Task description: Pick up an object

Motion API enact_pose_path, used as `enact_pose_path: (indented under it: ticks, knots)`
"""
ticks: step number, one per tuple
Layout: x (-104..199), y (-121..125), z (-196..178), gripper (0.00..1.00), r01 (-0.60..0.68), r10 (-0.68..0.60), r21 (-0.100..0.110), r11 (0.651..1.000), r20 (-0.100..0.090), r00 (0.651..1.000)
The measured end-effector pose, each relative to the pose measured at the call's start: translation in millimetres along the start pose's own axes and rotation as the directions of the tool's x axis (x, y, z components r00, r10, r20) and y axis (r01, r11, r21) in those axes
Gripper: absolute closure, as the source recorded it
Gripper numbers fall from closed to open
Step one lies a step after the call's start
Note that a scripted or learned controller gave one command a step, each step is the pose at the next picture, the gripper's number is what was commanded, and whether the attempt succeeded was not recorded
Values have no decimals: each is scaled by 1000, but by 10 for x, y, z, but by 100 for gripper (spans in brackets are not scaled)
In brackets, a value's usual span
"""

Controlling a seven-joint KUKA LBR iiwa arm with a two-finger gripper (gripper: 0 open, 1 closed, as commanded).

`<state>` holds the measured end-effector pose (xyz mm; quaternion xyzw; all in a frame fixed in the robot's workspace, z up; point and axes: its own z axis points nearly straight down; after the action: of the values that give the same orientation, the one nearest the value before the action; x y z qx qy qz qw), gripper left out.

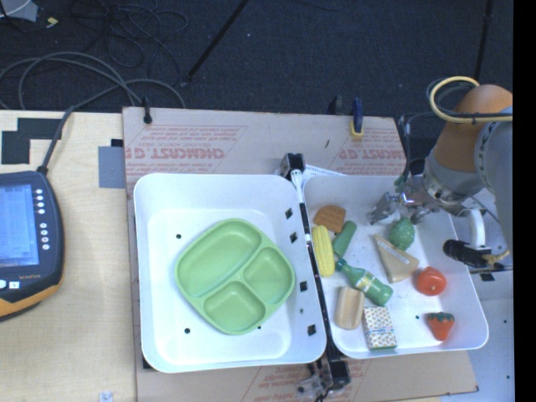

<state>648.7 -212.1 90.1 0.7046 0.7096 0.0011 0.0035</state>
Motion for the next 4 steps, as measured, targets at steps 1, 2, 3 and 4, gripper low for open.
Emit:
enact_pose_path:
  ticks: [1, 2, 3, 4]
  knots:
    - [159, -524, 26, 0, -11, 11, 13, 1000, -6, 1000]
    - [-50, -613, -1823, 0, -10, 10, -7, 1000, 3, 1000]
    - [-32, -1465, -3440, 0, -10, 10, -2, 1000, 0, 1000]
    - [-26, -1432, -3456, 100, -6, 6, 8, 1000, -2, 1000]
